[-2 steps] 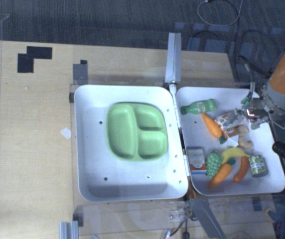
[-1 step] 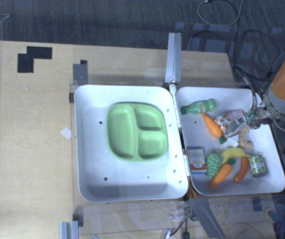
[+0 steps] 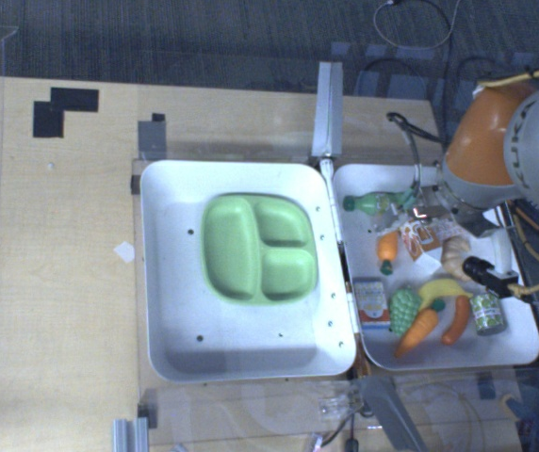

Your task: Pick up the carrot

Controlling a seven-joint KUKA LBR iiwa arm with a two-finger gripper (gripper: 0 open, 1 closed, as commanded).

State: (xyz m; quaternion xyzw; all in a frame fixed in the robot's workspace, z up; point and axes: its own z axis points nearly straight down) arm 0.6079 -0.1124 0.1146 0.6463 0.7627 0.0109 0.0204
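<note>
The carrot [image 3: 419, 329] is orange and lies slantwise near the front of the right bin [image 3: 524, 351], its top against a bumpy green vegetable [image 3: 402, 310]. An orange-red sausage-like piece [image 3: 456, 319] lies just right of it. The arm's orange band [image 3: 481, 149] hangs over the bin's back right corner. My gripper [image 3: 426, 209] sits low at the back of the bin, over a snack packet [image 3: 420, 238] and next to a green bottle [image 3: 373, 202]. It is well behind the carrot and apart from it.
The right bin also holds a small orange item [image 3: 387, 248], a yellow banana [image 3: 444, 290], a can [image 3: 487, 314], a small box [image 3: 371, 301] and a pale lump [image 3: 455, 252]. A green divided plate [image 3: 258, 248] lies in the left bin [image 3: 166, 281].
</note>
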